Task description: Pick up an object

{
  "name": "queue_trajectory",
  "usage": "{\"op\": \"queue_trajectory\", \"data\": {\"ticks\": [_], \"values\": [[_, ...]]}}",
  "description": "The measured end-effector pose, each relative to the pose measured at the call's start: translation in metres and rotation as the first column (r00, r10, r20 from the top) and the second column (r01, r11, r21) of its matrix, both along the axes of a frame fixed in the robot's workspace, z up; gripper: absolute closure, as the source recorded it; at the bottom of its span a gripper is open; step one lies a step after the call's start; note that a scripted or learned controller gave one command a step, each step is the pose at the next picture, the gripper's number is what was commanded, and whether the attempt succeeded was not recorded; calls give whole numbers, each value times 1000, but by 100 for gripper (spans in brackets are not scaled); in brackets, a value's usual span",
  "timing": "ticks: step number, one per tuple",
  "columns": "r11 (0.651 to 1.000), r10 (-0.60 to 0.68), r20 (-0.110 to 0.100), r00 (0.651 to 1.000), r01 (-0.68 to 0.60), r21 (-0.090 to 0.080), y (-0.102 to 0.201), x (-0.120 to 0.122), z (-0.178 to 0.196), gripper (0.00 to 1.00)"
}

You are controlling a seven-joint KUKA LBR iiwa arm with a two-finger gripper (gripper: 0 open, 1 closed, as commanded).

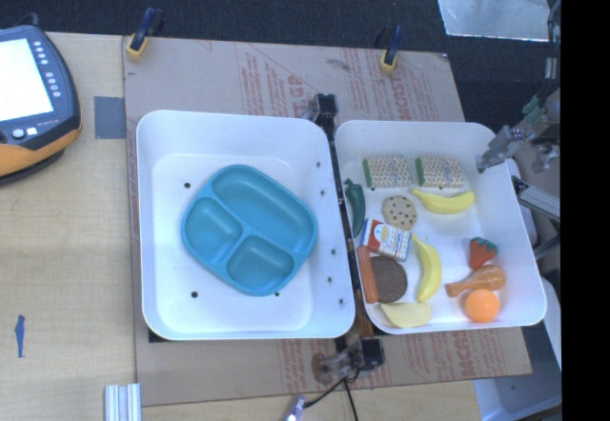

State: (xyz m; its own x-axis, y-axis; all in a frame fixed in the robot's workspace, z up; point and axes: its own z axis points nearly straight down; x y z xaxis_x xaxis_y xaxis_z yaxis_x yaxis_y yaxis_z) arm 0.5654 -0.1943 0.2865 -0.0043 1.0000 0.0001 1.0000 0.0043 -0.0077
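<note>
The right bin (pixel 519 219) holds several toy foods. Two green-dotted crackers (pixel 387 171) lie at its far side with a banana (pixel 443 203) and a cookie (pixel 399 211) just in front. A juice box (pixel 386 240), a second banana (pixel 428 269) and a brown patty (pixel 388 280) fill the middle. A strawberry (pixel 481 250), a drumstick (pixel 474 281) and an orange (pixel 482 306) sit near the right corner. My gripper (pixel 507 147) hovers over the bin's far right corner, beside the right cracker (pixel 440 171), with nothing seen in it.
The left bin (pixel 152 219) contains a blue divided plate (pixel 250 230). A green pepper (pixel 355 206) and a carrot (pixel 366 276) lie along the right bin's left wall. A pendant with a screen (pixel 29 95) rests at the bench's far left.
</note>
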Motion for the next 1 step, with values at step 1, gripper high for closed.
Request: {"op": "queue_trajectory", "data": {"ticks": [1], "values": [[1000, 2, -2, 1000, -2, 0, 83, 43, -124, 0]]}}
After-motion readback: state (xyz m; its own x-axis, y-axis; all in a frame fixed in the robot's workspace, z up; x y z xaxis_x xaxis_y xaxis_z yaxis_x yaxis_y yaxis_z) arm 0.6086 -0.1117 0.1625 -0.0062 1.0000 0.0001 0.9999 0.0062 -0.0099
